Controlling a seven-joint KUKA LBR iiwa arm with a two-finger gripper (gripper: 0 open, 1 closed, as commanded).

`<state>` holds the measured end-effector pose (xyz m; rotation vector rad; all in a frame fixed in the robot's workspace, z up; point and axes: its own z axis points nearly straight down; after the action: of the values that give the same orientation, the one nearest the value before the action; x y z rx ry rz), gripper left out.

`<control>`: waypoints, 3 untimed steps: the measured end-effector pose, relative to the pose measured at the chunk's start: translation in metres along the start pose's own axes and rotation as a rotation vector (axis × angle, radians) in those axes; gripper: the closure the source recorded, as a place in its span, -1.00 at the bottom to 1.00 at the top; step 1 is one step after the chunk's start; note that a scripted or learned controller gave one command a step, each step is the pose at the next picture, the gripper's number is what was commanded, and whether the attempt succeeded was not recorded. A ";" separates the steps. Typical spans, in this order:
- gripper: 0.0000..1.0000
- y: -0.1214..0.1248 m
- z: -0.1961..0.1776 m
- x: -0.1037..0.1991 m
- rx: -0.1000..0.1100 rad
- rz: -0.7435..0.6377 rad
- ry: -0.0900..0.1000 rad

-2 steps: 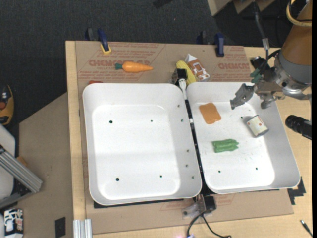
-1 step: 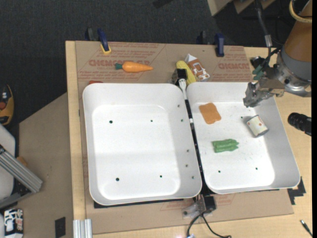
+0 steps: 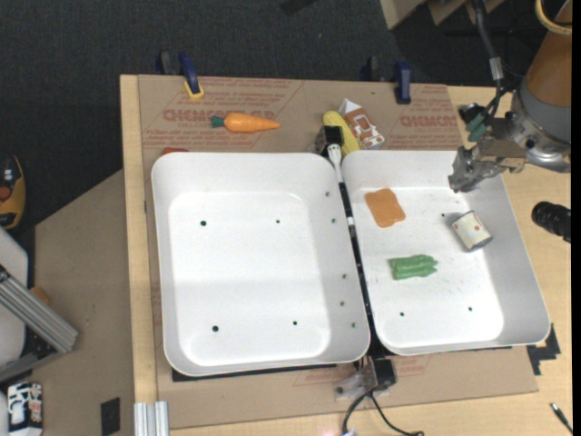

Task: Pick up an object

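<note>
**Gripper above the right bin's far corner**

The gripper (image 3: 463, 178) hangs over the right bin (image 3: 508, 321); its finger gap is too blurred to judge. Just beside it lies a small white block (image 3: 471, 231), with an orange piece (image 3: 385, 207) and a green piece (image 3: 413, 267) further left.

The grey arm (image 3: 545, 107) enters from the right, its orange band (image 3: 556, 66) sitting above and to the right of the gripper (image 3: 465, 178). The wrist slopes down and leftward to the gripper, whose dark tips point downward at the arm's lowest, leftmost end.
</note>
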<state>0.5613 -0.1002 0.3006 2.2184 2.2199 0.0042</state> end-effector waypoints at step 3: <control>1.00 0.011 -0.029 0.262 0.000 -0.009 0.005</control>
<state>0.5720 0.1615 0.3295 2.2113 2.2318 0.0088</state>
